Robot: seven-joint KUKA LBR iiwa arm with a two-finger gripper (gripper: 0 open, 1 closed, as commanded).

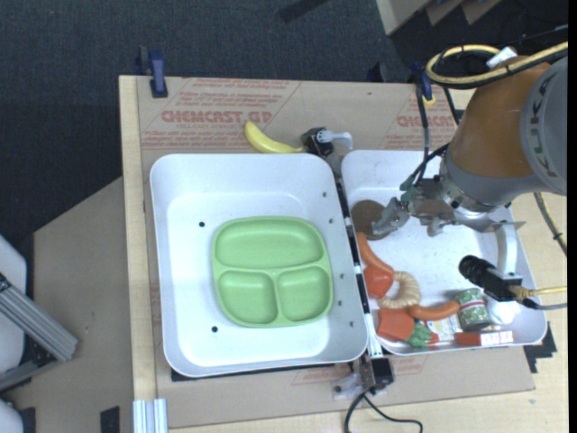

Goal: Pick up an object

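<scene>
My gripper (389,221) hangs low over the far left part of the right bin (433,251), at the end of the grey and orange arm that reaches in from the right. Just to its left lies a brown round thing (364,213), close to the gripper tip; whether they touch I cannot tell. Along the bin's left side lies an orange-red toy (373,267). Nearer the front are a tan ring (407,287), a sausage (438,310), a red block (393,324), a small green thing (420,336), a small can (471,308) and a red-and-white packet (487,337).
The left bin (180,242) holds a green divided plate (270,270). A banana (269,141) and a small black-and-white object (325,140) lie on the board behind the bins. The arm's body covers the right bin's far right part.
</scene>
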